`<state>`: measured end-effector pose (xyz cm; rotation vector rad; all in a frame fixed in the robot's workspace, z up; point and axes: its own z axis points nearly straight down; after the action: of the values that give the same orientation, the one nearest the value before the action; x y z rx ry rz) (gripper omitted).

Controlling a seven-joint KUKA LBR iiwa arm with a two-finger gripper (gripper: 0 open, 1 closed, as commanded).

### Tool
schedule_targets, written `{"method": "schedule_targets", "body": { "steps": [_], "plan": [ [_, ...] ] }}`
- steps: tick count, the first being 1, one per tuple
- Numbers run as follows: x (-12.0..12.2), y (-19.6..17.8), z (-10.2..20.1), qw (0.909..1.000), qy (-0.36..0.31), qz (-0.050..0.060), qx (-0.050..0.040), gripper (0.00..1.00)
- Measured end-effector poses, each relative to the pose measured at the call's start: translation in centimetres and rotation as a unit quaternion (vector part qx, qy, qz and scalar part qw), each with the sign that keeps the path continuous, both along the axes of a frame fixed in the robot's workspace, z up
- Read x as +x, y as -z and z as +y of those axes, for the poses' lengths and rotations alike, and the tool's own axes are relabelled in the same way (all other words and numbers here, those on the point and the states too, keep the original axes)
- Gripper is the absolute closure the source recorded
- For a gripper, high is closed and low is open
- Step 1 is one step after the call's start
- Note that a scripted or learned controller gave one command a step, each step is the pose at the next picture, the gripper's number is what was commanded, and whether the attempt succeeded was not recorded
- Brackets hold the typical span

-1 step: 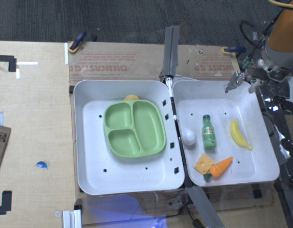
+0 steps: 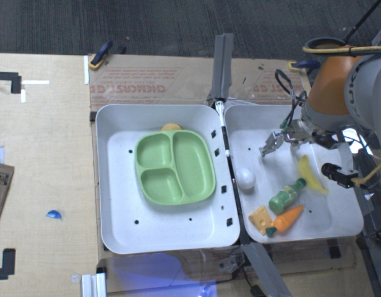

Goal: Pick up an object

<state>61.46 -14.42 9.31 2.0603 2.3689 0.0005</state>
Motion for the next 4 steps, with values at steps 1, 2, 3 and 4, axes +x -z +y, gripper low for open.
{"method": "schedule_targets", "body": {
  "steps": [1, 2, 3, 4],
  "plan": [
    [-5.6, -0.1, -4.3, 0.9996, -0.028, 0.000, 0.0000, 0.00],
    [-5.5, -1.1, -4.4, 0.9997, -0.026, -0.001, -0.0001, 1.00],
    [-7.7, 0.1, -3.5, 0.9882, -0.153, 0.001, 0.0007, 1.00],
    [-6.4, -11.5, -0.5, 0.9772, -0.212, -0.001, -0.0005, 1.00]
  ]
}}
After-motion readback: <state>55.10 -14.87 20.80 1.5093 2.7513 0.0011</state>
